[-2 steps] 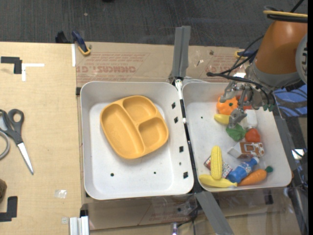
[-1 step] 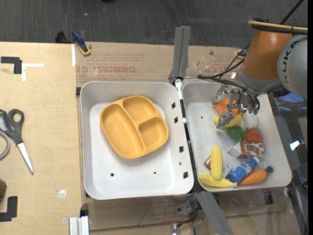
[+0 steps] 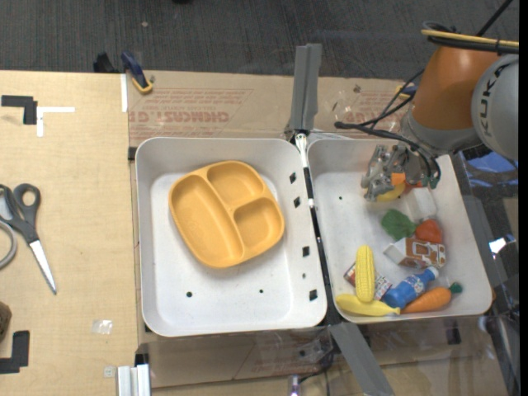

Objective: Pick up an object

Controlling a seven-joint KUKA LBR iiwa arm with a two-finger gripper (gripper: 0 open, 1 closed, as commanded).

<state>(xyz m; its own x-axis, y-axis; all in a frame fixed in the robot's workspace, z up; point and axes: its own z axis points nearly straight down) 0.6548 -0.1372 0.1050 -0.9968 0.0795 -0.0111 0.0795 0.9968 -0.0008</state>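
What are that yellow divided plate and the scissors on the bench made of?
The yellow three-compartment plate looks like moulded plastic: uniform colour, rounded ridges, soft sheen. The grey-handled scissors seem to have bright metal blades and probably plastic handles, though that is hard to confirm.

Dark grey carpeted floor (image 3: 247, 15) along the top. Light wooden desk (image 3: 66, 221) at left, bearing grey-handled scissors (image 3: 29, 229) and black tape marks. Brown printed cardboard sheet (image 3: 206, 110) beneath the bins. Even overhead light.
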